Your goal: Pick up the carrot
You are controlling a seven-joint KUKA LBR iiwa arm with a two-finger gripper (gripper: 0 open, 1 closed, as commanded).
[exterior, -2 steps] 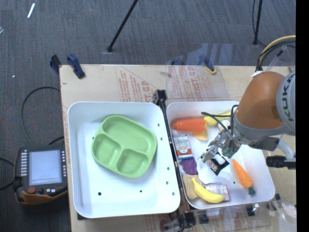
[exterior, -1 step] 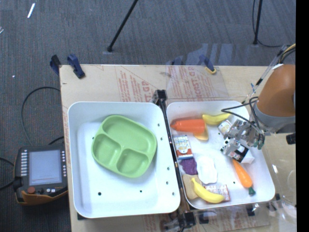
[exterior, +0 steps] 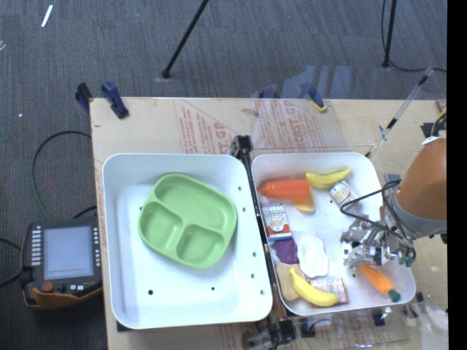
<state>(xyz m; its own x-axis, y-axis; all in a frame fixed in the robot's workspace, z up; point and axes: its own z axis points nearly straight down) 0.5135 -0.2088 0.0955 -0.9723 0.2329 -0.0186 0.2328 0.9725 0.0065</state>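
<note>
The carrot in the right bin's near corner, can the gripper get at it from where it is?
Probably yes. The carrot lies in the open with nothing on top of it, right beside the gripper. The bin wall close behind it may crowd the approach.

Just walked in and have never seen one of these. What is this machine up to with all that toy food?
A robot arm reaches in from the right, its gripper low over the right bin of toy food. The carrot it is meant to pick up lies on the bin floor just beside the gripper, not lifted. The left bin holds a green plate.
</note>
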